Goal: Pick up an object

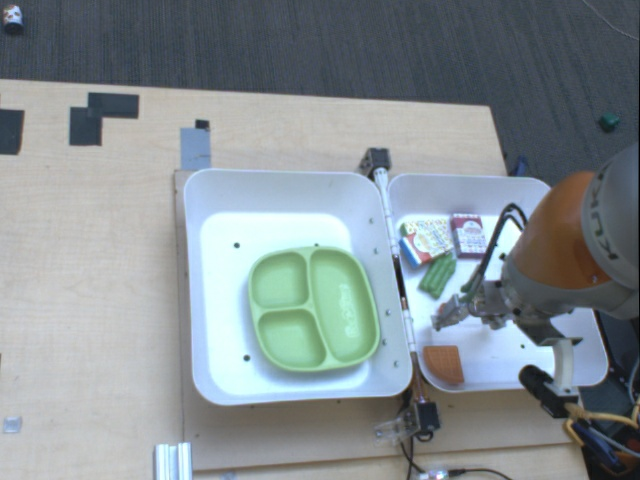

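The claw (pixel 452 313) hangs beside the green pickle (pixel 437 275), grip unclear; descending here, it may miss it.

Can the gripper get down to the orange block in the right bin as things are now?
Probably yes. The orange block lies alone near the bin's front corner, nothing on it, and the gripper hangs just above and behind it.
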Controlling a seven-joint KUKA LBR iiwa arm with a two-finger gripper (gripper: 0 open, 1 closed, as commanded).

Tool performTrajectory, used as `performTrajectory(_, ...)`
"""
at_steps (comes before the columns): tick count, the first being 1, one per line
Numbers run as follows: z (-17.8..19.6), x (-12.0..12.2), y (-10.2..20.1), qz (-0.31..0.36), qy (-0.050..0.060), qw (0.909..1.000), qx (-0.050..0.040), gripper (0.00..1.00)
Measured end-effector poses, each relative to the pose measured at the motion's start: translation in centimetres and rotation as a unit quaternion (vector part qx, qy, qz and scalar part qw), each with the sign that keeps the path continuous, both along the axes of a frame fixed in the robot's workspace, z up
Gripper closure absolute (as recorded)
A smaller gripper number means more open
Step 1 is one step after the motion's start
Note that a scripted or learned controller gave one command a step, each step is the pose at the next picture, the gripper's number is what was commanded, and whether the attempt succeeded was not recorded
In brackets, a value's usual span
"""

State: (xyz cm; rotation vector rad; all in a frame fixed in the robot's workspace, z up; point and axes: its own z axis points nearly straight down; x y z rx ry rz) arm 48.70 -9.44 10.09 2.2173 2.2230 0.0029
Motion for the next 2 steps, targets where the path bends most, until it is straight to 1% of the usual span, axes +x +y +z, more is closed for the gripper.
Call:
performTrajectory(1, -0.7, 0.0, 0.2, 0.000, 0.001, 1.0000, 0.0002, 0.00)
performTrajectory(2, 0.4, 0.1, 0.3, 0.002, -0.001, 1.0000, 0.0004, 1.00)
